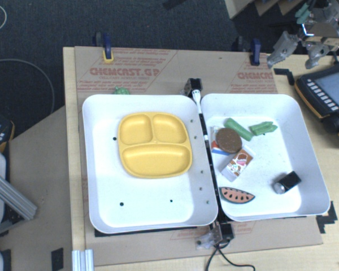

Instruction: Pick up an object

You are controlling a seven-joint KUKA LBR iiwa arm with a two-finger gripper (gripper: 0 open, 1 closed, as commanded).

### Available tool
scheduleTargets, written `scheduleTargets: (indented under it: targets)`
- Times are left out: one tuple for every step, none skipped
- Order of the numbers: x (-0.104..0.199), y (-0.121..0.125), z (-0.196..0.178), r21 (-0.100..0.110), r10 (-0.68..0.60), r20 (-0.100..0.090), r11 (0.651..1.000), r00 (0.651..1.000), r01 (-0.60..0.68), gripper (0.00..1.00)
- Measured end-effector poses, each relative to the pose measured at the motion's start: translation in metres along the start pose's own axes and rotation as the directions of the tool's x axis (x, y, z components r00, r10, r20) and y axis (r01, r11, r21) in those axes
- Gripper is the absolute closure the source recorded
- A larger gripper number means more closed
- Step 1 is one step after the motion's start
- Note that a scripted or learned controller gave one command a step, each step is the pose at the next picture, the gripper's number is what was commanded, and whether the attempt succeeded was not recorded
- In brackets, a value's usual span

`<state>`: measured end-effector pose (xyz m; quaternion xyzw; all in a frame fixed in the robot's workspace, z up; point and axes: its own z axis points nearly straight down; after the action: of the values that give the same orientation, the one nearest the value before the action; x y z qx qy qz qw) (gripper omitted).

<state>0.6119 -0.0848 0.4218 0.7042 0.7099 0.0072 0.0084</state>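
1. My gripper (301, 45) hangs at the far right, beyond the right bin's far edge and well apart from everything in it.
2. My fingers (281, 48) are spread open with nothing between them.
3. The left bin (99, 168) holds a yellow plate (155, 144) with three compartments, sitting toward the far middle of the bin.
4. The right bin (305, 145) holds the loose things, all lying flat.
5. A green pod (238, 129) and a green piece (263, 128) lie near the far side, just beside each other.
6. A brown disc (228, 140) sits near the bin's left wall, touching the pod's near end and overlapping a small red and blue item I cannot make out.
7. A small carton (237, 165) lies tilted just near of the disc.
8. A melon slice (238, 196) lies at the near left corner.
9. A black and silver block (286, 182) sits alone toward the near right.
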Motion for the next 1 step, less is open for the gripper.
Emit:
scheduleTargets:
  targets:
    - [-0.003, -0.0011, 0.0005, 0.017, 0.005, 0.001, 1.0, 1.0, -0.005, 1.0]
